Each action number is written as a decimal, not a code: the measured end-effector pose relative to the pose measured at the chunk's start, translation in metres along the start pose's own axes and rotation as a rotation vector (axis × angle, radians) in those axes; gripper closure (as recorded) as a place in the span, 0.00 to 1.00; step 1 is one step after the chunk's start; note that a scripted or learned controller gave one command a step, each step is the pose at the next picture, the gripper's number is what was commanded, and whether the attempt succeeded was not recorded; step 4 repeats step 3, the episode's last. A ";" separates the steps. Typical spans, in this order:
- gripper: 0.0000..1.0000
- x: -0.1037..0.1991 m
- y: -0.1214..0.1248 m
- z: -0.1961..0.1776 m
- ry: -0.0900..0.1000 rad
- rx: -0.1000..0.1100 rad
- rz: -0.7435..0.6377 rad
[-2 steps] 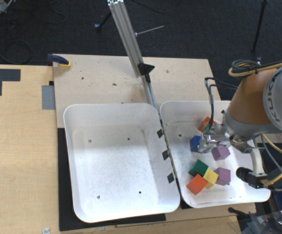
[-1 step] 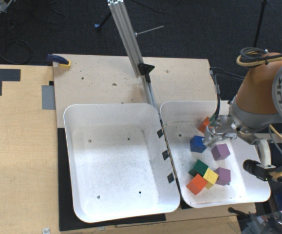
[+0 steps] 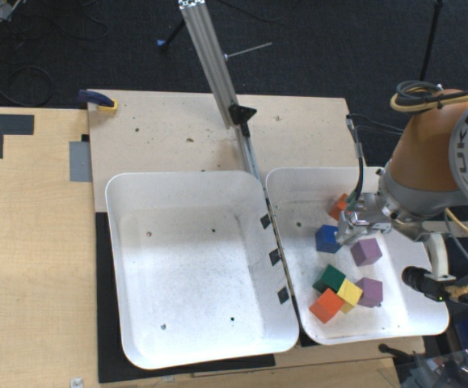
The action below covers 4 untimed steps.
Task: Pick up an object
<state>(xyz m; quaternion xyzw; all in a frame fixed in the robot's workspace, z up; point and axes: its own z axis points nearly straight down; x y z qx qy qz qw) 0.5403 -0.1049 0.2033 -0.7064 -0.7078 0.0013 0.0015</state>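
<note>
Hovering low among crowded blocks, your gripper (image 3: 355, 231) (grip unreadable to me) is risking nudging the blue cube (image 3: 327, 238) aside.

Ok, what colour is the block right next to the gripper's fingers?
Blue, beside the gripper in the right bin; camera view.

Robotics lab test cell: pale particle-board bench (image 3: 169, 132) carries two shallow white plastic bins (image 3: 137, 192), with a slanted aluminium extrusion bar (image 3: 213, 59) topped by a checkered marker rising toward 12 o'clock. Black cables (image 3: 23, 79) lie on dark carpet floor at 10 o'clock. Grey-and-orange industrial robot arm (image 3: 432, 148) stands at 3 o'clock over small coloured foam cubes (image 3: 339, 289), typical grasping-trial props.
</note>
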 end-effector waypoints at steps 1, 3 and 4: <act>1.00 0.059 0.010 -0.011 0.003 -0.002 -0.003; 1.00 0.164 0.012 -0.015 0.001 0.002 -0.002; 1.00 0.164 0.012 -0.015 0.001 0.002 -0.002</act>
